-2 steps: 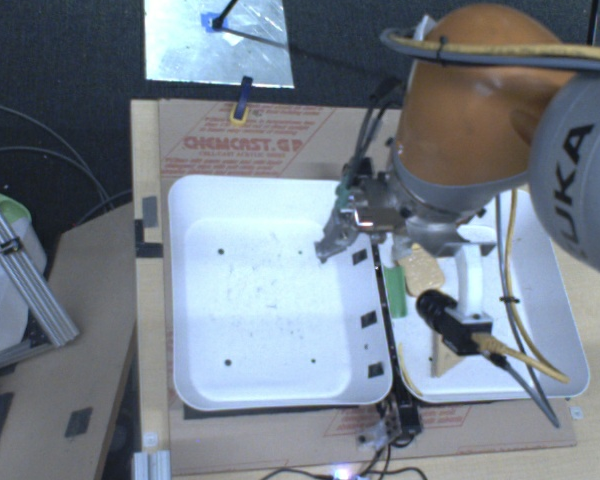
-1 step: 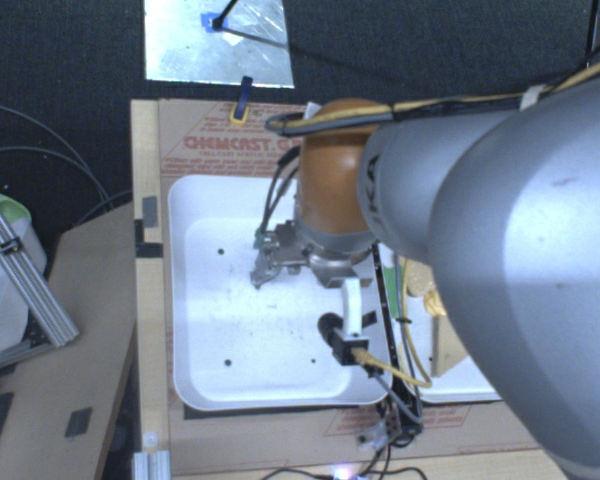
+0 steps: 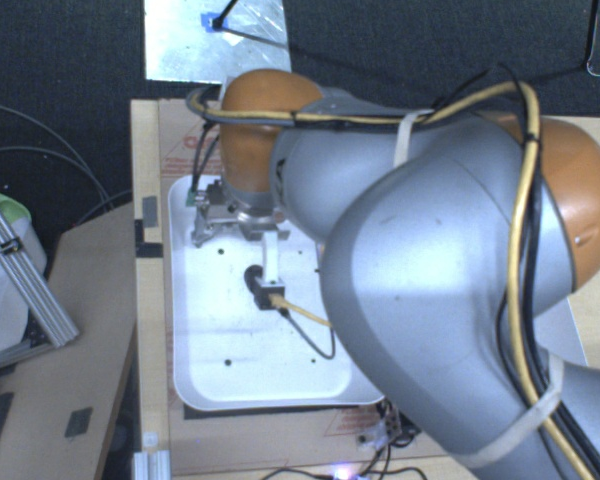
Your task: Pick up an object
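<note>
the object to pick cannot be made out, nor where it lies, since the arm (image 3: pixel 450 268) covers the view from 1 o'clock round to 6 o'clock. the grey arm comes in from 3 o'clock, bulks large at the centre-right, and bends over towards 11 o'clock. there its wrist points down and the gripper (image 3: pixel 242 230) hangs low over the far end of the white bin (image 3: pixel 220 373), close to the bin's floor. i cannot tell whether the jaws are apart or together; the wrist hides them.

counted: one arm, one gripper, two orange bands (image 3: pixel 265 118) on the arm, one at 12 o'clock and one at 3 o'clock. a few small dark spots (image 3: pixel 228 363) dot the bin floor. one silver sheet (image 3: pixel 190 28) lies beyond the bench (image 3: pixel 100 268) at 12 o'clock, and one aluminium bar (image 3: pixel 25 278) slants at 9 o'clock.
</note>
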Motion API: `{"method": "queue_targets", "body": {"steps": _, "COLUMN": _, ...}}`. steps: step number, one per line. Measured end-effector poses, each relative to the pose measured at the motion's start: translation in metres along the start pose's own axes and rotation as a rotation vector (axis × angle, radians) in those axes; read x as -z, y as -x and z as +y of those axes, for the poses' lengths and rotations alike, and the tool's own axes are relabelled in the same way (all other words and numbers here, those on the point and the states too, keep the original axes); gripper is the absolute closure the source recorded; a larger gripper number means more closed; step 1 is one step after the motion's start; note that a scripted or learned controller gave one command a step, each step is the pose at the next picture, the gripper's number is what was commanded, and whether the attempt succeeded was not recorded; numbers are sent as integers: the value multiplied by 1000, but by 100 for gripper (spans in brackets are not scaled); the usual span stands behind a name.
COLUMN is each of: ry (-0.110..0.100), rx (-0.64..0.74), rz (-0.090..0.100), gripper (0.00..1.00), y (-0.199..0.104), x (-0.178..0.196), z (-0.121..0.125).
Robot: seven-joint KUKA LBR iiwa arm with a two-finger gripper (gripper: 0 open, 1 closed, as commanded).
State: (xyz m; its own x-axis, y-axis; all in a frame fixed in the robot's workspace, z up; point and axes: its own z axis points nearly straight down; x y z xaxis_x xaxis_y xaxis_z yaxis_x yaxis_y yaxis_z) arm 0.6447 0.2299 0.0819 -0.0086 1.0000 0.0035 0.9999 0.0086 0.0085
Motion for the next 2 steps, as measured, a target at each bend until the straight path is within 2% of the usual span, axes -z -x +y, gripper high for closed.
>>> {"method": "queue_targets", "body": {"steps": 1, "ry": -4, "rx": -4, "rz": -2, "gripper": 0, "y": 10, "x": 4, "z": 25}}
{"method": "queue_targets", "body": {"steps": 2, "ry": -3, "rx": -1, "rz": -1, "gripper": 100, "y": 9, "x": 15, "z": 25}}
